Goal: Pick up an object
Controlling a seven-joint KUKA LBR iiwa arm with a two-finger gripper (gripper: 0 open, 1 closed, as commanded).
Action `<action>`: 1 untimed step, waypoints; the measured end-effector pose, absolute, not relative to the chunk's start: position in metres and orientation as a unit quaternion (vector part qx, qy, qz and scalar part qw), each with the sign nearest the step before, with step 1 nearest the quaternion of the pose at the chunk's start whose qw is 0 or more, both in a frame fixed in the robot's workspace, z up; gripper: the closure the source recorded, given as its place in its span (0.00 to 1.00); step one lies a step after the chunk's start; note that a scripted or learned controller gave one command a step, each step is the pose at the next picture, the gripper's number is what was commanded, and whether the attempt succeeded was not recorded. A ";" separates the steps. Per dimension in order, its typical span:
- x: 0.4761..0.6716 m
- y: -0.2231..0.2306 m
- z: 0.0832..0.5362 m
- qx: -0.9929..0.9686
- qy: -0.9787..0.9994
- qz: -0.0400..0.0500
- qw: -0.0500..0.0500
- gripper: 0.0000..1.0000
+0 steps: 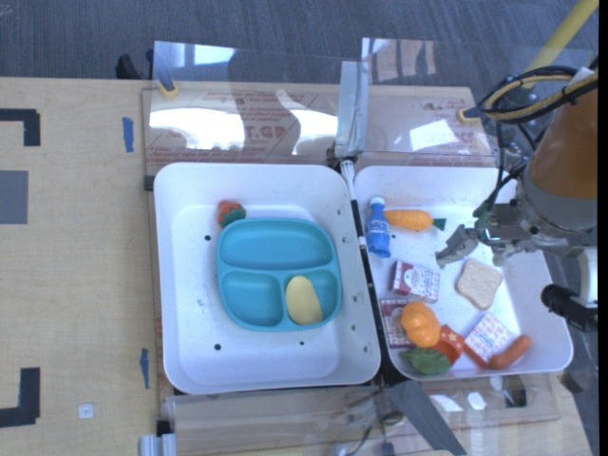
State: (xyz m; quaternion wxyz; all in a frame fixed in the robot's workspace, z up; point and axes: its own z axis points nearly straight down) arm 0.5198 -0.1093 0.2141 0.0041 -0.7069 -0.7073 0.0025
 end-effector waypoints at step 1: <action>0.525 -0.108 0.099 -0.677 -0.736 -0.003 -0.003 0.00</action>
